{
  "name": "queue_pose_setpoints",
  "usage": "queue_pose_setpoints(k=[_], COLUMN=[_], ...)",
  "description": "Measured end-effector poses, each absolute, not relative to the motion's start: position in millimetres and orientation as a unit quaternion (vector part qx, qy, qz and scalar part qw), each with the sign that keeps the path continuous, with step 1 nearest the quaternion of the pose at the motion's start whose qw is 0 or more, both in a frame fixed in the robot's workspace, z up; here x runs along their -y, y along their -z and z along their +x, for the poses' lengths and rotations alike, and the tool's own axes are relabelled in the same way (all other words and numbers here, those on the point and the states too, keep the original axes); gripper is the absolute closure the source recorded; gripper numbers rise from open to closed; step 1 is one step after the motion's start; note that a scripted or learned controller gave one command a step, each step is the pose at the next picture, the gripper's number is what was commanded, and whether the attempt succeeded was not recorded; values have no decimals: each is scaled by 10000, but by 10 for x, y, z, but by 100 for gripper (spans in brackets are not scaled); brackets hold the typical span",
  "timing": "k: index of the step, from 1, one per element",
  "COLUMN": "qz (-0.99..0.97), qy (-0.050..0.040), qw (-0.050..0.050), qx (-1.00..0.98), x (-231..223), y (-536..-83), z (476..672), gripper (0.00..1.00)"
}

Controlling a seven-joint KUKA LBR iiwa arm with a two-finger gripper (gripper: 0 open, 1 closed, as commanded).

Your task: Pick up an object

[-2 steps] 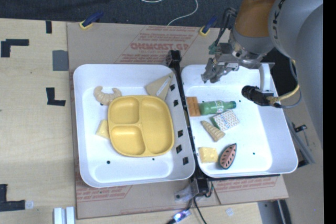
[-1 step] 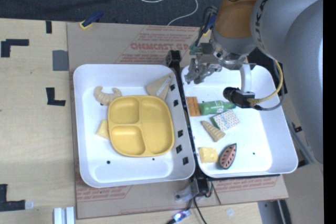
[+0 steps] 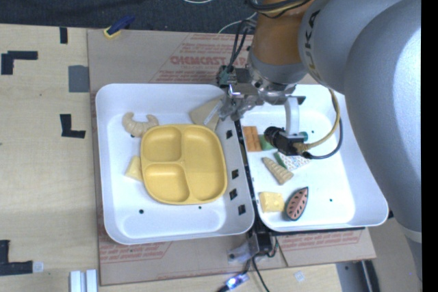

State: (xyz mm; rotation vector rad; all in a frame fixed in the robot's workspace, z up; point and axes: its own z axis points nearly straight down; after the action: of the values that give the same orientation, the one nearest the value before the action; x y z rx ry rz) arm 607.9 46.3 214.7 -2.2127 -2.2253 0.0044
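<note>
We see no object between the fingers of the end effector (image 3: 231,100), which hangs over the inner rims where the two bins meet, near their far end; whether those fingers are apart or together we cannot tell. Just beside it, in the left bin (image 3: 109,147), lies a flat tan wedge (image 3: 205,111), touching the far edge of a yellow divided plate (image 3: 183,164), smooth plastic with three compartments. A pale curved piece (image 3: 137,123) lies beyond the plate's left corner. In the right bin (image 3: 356,195) we find an orange block (image 3: 252,139), a ridged cream cone (image 3: 277,170), a yellow cube (image 3: 271,201) and a brown oval piece (image 3: 296,203), all small and crowded near the divide. The bench (image 3: 41,167) shows pale wood.
</note>
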Motion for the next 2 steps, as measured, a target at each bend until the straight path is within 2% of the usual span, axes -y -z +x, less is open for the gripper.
queue_pose_setpoints(k=[1, 2], qz=[-7054, -7061], qy=[-5, -2], qw=[9, 4], qx=[7088, 7081], x=[-809, -740], y=[-2182, -2309], z=[6049, 6055], gripper=[100, 100])
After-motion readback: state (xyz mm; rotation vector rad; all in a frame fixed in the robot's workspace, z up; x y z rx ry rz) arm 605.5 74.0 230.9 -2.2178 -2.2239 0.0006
